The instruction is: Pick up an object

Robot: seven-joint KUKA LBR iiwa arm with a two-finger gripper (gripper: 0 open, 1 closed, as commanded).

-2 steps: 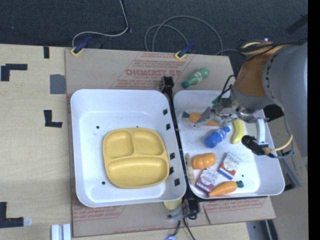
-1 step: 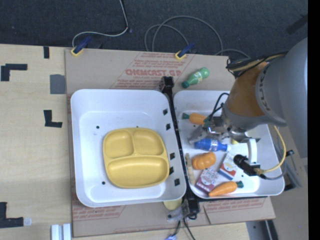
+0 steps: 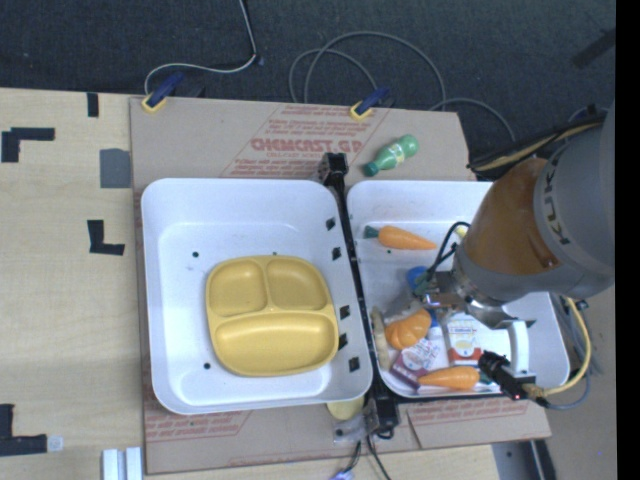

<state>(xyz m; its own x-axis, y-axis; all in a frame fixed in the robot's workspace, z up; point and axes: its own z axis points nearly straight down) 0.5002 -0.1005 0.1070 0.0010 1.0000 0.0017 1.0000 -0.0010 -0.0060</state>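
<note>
The right bin (image 3: pixel 400 206) holds a carrot (image 3: pixel 405 237) near its back, another carrot (image 3: pixel 449 377) at the front, an orange round item (image 3: pixel 407 329), a blue piece (image 3: pixel 417 277) and some small packets (image 3: pixel 462 339). My gripper (image 3: pixel 447 303) hangs low over the middle of this pile, just right of the orange item. The arm's wrist hides most of the gripper.
A yellow divided plate (image 3: pixel 271 314) lies in the left bin (image 3: pixel 170 218). A green bottle (image 3: pixel 391 154) lies on the cardboard behind the right bin. Cables loop at the back, and the arm's body covers the right bin's right half.
</note>
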